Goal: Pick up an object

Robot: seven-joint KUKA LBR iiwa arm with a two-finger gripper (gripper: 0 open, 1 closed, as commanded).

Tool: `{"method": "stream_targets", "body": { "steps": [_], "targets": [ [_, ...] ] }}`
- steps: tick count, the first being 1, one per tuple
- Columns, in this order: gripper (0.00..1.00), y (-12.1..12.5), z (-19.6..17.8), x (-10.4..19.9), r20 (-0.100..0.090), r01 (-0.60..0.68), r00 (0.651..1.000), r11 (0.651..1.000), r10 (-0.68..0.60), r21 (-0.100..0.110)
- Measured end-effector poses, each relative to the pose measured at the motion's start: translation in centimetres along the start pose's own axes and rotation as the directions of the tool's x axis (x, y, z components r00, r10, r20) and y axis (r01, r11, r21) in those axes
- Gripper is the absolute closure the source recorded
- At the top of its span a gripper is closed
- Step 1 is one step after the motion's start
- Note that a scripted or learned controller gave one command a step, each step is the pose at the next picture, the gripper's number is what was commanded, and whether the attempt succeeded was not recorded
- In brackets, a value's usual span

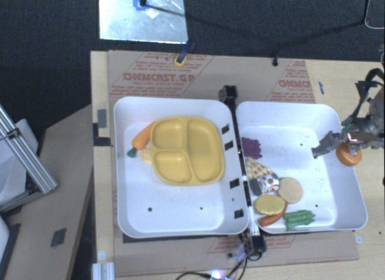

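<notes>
Where the arm reaches in from the right, the gripper (322, 147) is seen over the right bin (301, 118), near its right wall. It is pointed to the left, over a bare white part of the floor. Whether it is spread apart or closed together cannot be told, as it is dark and small. No toy is seen in it.

The toys to be picked are kept in the same bin, well apart from the gripper, by the left wall and the near corner. Purple grapes (251, 147) are placed farthest back. A pizza slice (260, 170) is laid just in front of them. A round tan cookie (291, 189) is set beside a yellow piece (269, 203). A red sausage (272, 218) is tucked under the yellow piece, and green beans (299, 217) are laid next to it.

A yellow plate (183, 150) with three parts is held in the left bin (174, 212). A carrot (141, 137) is laid touching its left edge.
</notes>
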State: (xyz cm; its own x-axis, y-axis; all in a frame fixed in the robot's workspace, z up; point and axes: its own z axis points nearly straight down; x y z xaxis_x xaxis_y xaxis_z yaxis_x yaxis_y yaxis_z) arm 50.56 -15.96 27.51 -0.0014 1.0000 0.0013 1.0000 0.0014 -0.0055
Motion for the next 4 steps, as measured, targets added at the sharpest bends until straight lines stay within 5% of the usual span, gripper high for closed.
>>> {"method": "stream_targets", "body": {
  "steps": [1, 4],
  "targets": [
    [0.00, 0.1, -0.4, 0.0, 0.002, 0.002, 1.000, 1.000, -0.002, -0.007],
    [0.00, 1.0, 15.5, 1.3, 0.000, 0.000, 1.000, 1.000, 0.000, -0.003]
  ]
}}
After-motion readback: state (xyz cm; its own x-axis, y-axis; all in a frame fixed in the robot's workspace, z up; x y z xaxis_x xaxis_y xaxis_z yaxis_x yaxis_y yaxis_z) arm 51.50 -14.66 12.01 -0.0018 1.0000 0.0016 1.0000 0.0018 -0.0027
